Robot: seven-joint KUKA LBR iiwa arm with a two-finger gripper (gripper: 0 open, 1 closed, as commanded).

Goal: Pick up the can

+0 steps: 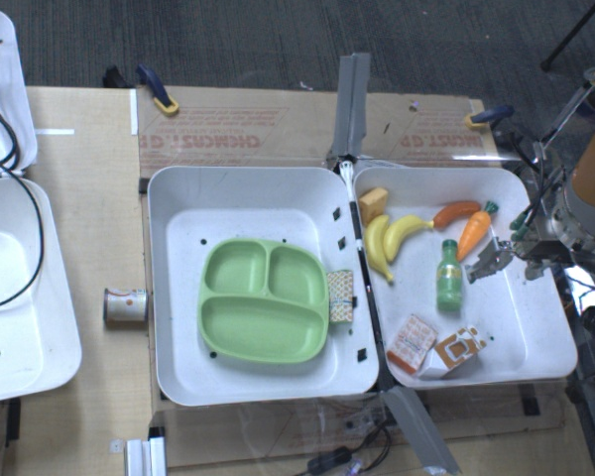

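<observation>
The can [127, 306] is small and silver, with an orange-brown end. It lies on its side on the wooden bench, just outside the left wall of the left bin [164, 266]. My gripper [490, 262] hangs over the right bin [535, 335], far to the right of the can. It is close to the green bottle [448, 276] and just below a carrot [473, 234]. Its fingers look open, with nothing between them.
The left bin holds a green divided plate [266, 300] and a patterned sponge [340, 296]. The right bin has bananas [392, 241], a bread chunk [374, 203], a second carrot [456, 212], a red-white packet [413, 342] and a brown box [458, 348]. White tubs [20, 296] stand left of the can.
</observation>
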